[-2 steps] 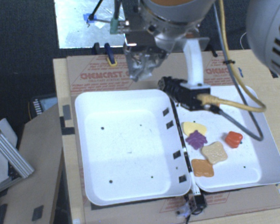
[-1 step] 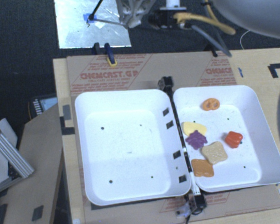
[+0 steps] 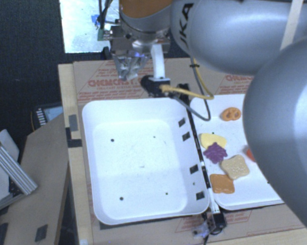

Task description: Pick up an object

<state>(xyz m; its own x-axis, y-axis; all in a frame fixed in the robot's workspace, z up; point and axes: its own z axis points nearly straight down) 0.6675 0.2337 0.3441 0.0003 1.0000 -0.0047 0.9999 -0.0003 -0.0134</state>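
Your jaws (image 3: 130,67) hang high over the worktop (image 3: 117,77), beyond the far edge of the left bin (image 3: 132,158); whether they are apart or together you cannot tell. They hold nothing. The pieces lie in the right bin (image 3: 240,197), well off to their right and nearer the camera. Swing across first, then descend straight over one piece. Choose the purple piece (image 3: 215,152): lumpy, flat, touching the yellow piece (image 3: 212,139), so centre carefully.

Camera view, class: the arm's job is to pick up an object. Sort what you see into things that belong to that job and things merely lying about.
Belonging to the job:
gripper
pretzel piece
yellow piece
purple piece
tan toast piece
orange-brown piece
right bin

Lying about:
left bin
cardboard sheet
metal rail
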